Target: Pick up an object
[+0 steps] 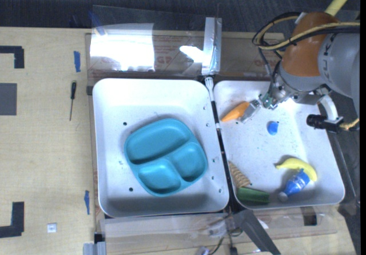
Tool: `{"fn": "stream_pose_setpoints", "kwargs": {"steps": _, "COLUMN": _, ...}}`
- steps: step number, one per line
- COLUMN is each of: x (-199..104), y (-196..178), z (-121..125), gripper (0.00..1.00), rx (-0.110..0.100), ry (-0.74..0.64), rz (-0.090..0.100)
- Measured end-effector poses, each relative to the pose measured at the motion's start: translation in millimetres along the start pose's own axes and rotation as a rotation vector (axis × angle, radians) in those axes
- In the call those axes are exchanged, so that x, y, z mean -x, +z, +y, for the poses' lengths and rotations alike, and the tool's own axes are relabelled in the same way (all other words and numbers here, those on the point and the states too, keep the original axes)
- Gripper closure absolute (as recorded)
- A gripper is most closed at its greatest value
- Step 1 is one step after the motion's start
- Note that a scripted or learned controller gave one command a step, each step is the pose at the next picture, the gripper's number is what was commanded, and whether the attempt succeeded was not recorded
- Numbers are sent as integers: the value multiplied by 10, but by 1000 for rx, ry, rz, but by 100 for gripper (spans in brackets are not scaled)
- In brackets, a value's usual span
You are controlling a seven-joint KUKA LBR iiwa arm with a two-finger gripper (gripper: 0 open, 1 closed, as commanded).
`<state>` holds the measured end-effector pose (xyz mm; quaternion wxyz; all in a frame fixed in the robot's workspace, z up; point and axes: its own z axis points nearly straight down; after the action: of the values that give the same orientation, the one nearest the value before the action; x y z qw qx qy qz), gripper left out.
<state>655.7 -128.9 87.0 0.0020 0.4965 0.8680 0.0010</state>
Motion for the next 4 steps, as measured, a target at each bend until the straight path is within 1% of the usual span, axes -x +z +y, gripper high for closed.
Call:
{"fn": "stream_pose_setpoints", "kwargs": {"steps": 1, "x": -19, "y": 8, "z": 125, "gripper": 0, "rx": -10, "ry": 162, "rz": 3}}
{"fn": "stream_pose_setpoints", "kwargs": {"steps": 2, "x": 5, "y": 13, "z": 112, "gripper": 0, "rx": -9, "ry": 338, "rz": 7}}
{"fn": "stream_pose_setpoints", "kwargs": {"steps": 3, "x": 15, "y": -84, "z": 89, "gripper": 100, "rx": -18, "ry": 337, "rz": 7}}
{"fn": "stream_pose_setpoints", "kwargs": {"steps": 4, "x": -631, "y": -1043, "z": 542, "gripper": 100, "rx": 9, "ry": 358, "rz": -1}}
